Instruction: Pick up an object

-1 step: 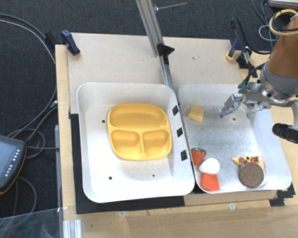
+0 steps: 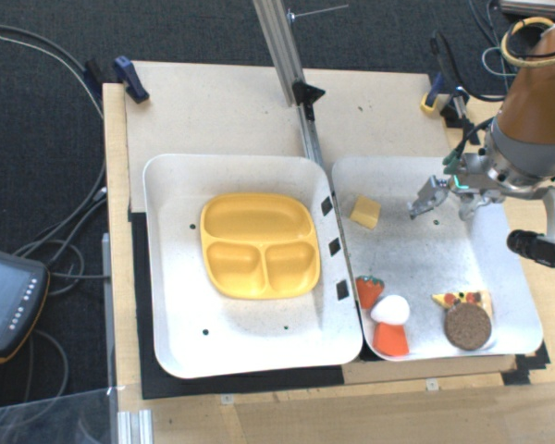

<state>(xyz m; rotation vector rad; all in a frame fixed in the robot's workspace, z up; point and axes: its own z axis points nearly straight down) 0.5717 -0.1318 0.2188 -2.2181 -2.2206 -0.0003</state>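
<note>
My gripper hangs over the far part of the right bin, its two fingers spread apart with nothing between them. A tan cube lies on the bin floor to its left, well apart from the fingers. Near the front of the same bin lie a red strawberry-like piece, a white ball resting on an orange piece, a brown round cookie and a small pizza-slice toy.
The left bin holds a yellow divided plate. A metal pole slants up from the divider between the bins. Blue clamps sit at the bench's back corners. Cables trail on the dark floor at left.
</note>
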